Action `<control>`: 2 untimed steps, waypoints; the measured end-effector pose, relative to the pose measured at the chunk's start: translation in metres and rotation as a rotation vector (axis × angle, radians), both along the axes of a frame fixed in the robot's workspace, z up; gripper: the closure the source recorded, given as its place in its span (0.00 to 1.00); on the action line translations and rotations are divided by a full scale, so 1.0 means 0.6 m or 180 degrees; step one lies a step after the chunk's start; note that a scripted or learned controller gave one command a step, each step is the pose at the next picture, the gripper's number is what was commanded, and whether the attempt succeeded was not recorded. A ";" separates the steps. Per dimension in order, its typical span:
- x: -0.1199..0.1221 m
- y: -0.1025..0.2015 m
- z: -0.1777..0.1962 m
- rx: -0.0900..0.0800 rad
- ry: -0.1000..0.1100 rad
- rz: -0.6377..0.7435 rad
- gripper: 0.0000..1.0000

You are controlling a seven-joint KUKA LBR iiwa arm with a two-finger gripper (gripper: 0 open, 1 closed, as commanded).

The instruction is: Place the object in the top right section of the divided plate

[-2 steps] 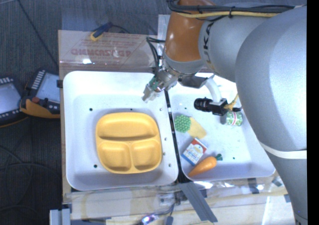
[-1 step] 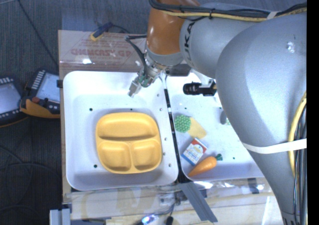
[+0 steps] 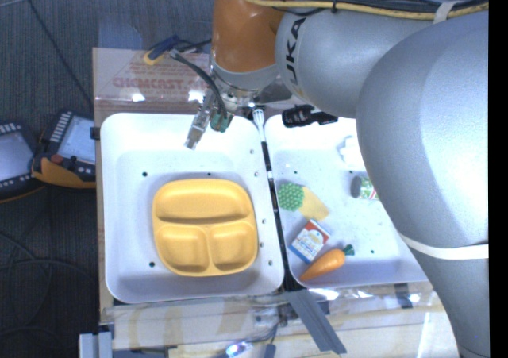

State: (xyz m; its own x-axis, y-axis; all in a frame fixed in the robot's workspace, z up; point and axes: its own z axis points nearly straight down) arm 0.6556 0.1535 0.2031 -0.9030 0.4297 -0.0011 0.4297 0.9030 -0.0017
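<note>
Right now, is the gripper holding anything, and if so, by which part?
Nothing is held: the gripper hangs with bare fingers over the left bin, above the yellow plate.

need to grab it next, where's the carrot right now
The carrot lies in the right bin, near its front edge, just below the small red and white box.

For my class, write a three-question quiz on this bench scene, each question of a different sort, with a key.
1. True or false: the yellow divided plate lies in the left bin.
2. Which toy lies nearest the right bin's front edge? A) carrot B) green round toy C) small carton
3. Fill in: the claw hangs above the ____ bin, near its far edge.

Key: 1 true; 2 A; 3 left.
</note>
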 end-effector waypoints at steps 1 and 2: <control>-0.007 0.073 -0.048 0.0003 0.0008 0.0863 1.00; 0.006 0.121 -0.098 0.0009 0.0005 0.1986 1.00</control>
State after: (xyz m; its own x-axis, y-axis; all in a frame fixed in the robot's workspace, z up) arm 0.6590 0.2262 0.1444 -0.9839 -0.1790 0.0008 -0.1790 0.9839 0.0009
